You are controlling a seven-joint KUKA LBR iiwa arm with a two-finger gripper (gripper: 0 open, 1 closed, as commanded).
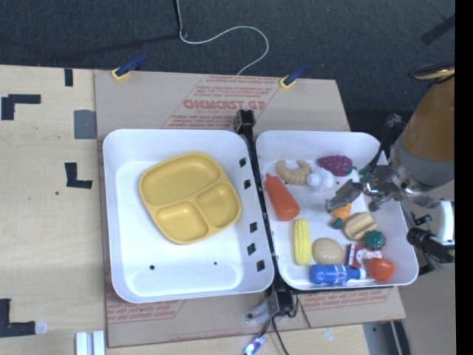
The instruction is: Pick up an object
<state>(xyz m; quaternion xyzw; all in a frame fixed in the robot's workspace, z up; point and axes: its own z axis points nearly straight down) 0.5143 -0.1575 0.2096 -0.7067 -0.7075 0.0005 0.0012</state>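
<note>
My gripper point(352, 201) hangs over the right side of the right bin point(304, 137), reaching in from the right. Its fingers stand open with nothing between them. Just below the left fingertip lies a small orange piece point(341, 214), and a tan bread roll point(359, 225) rests under the right one. Around them are purple grapes point(335, 164), a beige pastry point(293, 171), an orange carrot point(281, 198), a yellow corn cob point(301, 241), a potato point(328, 251), a blue bottle point(332, 274), a red tomato point(381, 270) and a green piece point(375, 239).
The left bin point(118, 198) holds a yellow compartment plate point(190, 197). A black divider point(256, 191) runs between the bins. The arm's orange band point(436, 128) stands at the right edge. A cable point(222, 35) trails behind the bins.
</note>
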